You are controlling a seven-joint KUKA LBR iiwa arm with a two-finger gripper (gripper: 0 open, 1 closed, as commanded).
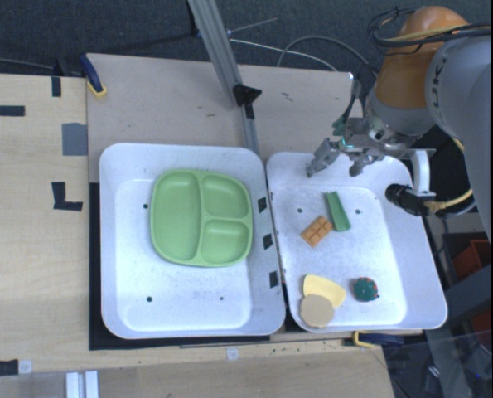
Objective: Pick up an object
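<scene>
White-walled right bin (412, 247) as the landmark for everything that follows. Above its far rim, near the back edge: gripper (337, 162), two fingers spread apart, tips pointing down, nothing between them. Probably parked high there to keep clear of the walls before a descent. Nearest to it inside that bin, toward the far middle: green stick (337, 211), lying flat, long axis running almost straight from the far wall toward the near wall, upper end tilted slightly left. A likely target, given how near it lies to the open fingers and how free its long sides are. Just beside its lower end, to the left: orange waffle piece (316, 231), set diagonally, close enough to complicate a grasp across the stick's near end. Farther toward the near wall: yellow wedge (325, 289) overlapping tan disc (316, 309), and a dark green round item (364, 288) apart on the right. Left of the landmark bin, touching along the shared edge: left bin (122, 247) with green divided plate (201, 218) resting flat inside. No object lifted yet; approach stage, by judgement.
</scene>
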